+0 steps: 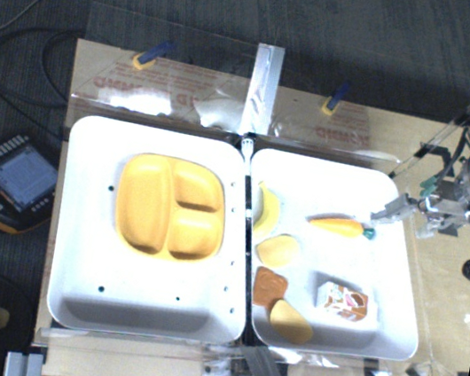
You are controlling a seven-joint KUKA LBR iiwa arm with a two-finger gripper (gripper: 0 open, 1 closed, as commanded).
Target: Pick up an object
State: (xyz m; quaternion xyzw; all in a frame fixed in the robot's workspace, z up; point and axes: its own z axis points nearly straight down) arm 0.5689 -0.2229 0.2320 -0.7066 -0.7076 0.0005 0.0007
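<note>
In the right bin (398,283) lie an orange carrot with a green tip (336,225), a pale yellow rounded piece (278,250), a brown piece (269,285), a yellow-orange wedge (291,321) and a small printed carton (343,301). A yellow item (266,206) rests against the divider, partly hidden. My gripper (436,212) hangs over the right bin's upper right rim, just right of the carrot's green tip and apart from it. Nothing is visibly held.
The left bin (76,272) holds a yellow divided tray (171,205). Clear plastic sheeting and two clips lie behind the bins. A handheld controller (7,178) sits on the floor at left. Cables run beside the arm at right.
</note>
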